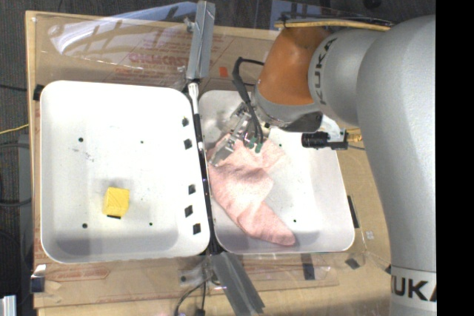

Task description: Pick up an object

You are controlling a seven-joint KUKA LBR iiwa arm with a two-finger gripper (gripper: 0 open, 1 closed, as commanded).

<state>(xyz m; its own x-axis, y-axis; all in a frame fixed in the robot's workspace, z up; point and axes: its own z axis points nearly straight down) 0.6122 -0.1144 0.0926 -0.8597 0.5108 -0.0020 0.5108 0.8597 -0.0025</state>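
Observation:
A pink cloth [248, 192] lies crumpled in the right bin [326, 181], stretching from its upper left down toward the front. A small yellow block [116, 202] sits in the left bin [74, 115], near its front. My gripper [235, 138] is down in the right bin at the cloth's upper left edge, its fingers touching or just over the fabric. The arm's grey body and orange band [289, 74] hang above the bin's back.
A metal divider bar [198, 48] runs between the two bins at the back. Black cables [244, 81] loop near the wrist. The arm's large grey link [404, 159] covers the bench's right side.

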